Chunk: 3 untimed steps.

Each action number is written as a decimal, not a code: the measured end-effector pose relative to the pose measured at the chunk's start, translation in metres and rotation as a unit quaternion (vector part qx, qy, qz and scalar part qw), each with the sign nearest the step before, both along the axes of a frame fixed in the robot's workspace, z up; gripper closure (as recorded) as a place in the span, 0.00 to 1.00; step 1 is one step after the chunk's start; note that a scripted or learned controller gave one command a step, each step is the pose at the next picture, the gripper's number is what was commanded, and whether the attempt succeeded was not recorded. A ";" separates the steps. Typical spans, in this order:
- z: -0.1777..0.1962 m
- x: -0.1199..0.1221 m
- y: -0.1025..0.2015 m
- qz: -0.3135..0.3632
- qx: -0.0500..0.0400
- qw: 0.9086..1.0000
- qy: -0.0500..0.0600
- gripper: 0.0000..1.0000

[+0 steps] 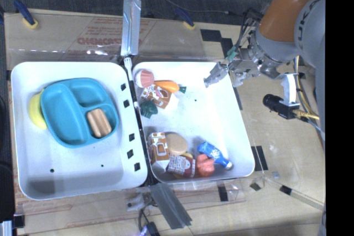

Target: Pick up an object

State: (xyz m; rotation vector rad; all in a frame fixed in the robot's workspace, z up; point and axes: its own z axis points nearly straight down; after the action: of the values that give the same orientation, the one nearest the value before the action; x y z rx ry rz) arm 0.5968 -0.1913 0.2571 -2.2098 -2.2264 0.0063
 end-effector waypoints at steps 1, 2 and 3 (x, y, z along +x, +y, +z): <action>0.067 -0.022 0.002 -0.010 -0.001 1.000 -0.004 0.00; -0.030 -0.061 0.007 0.082 0.001 0.997 0.001 0.00; -0.139 -0.093 -0.004 0.139 0.002 0.990 0.001 0.00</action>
State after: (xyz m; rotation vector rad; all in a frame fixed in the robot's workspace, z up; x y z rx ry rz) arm 0.5043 -0.1952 0.1185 -1.8766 -2.5075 0.0050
